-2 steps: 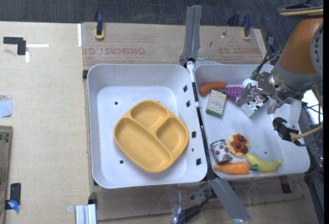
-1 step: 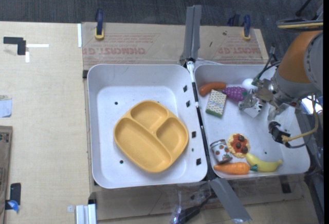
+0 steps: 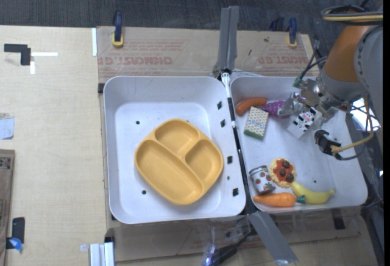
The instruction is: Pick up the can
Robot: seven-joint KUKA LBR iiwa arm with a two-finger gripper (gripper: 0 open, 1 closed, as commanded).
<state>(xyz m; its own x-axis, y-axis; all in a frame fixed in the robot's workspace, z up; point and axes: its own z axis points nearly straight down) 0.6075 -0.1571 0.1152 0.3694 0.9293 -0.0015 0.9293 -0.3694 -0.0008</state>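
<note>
Red printed lettering runs along the cardboard sheet [image 3: 183, 51] that lies under the two bins at the worktop's far edge. It reads upside down and mirrored from this camera; the largest line looks like "CHEMCAST GP", though the letters are not sharp enough to be sure. A second strip of red print shows on the same cardboard behind the right bin, too small to make out. The can [image 3: 261, 179] near the right bin's front edge carries a patterned label, but no words on it can be read.
</note>
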